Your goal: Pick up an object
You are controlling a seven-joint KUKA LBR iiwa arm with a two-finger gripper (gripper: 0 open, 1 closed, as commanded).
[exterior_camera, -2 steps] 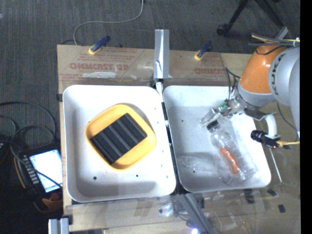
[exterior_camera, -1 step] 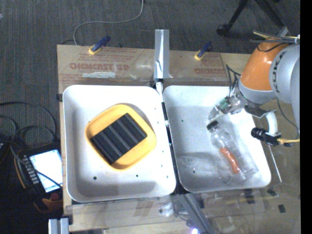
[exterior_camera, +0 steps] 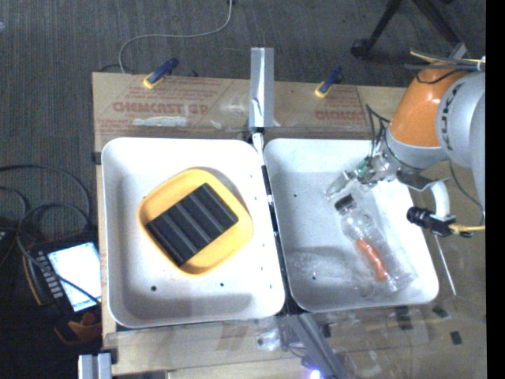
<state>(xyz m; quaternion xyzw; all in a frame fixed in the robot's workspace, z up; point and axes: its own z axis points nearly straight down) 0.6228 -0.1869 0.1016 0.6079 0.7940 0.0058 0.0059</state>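
Where clamps (exterior_camera: pixel 160 72) pin cardboard (exterior_camera: pixel 181 109) over grey carpet (exterior_camera: pixel 63 22), the pincer's (exterior_camera: pixel 364 172) state is unclear.

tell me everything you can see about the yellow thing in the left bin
The yellow object is a rounded-square block, seemingly plastic or foam, with a black ribbed panel set into its top, showing about four raised bars. It lies flat, face up, turned at a slant to the bin's sides, near the middle of the left bin. It rests on the bin floor with nothing else touching it, well away from the gripper.

Blue-handled clamps (exterior_camera: pixel 160 72), coiled cable (exterior_camera: pixel 175 30), tablet (exterior_camera: pixel 72 273)
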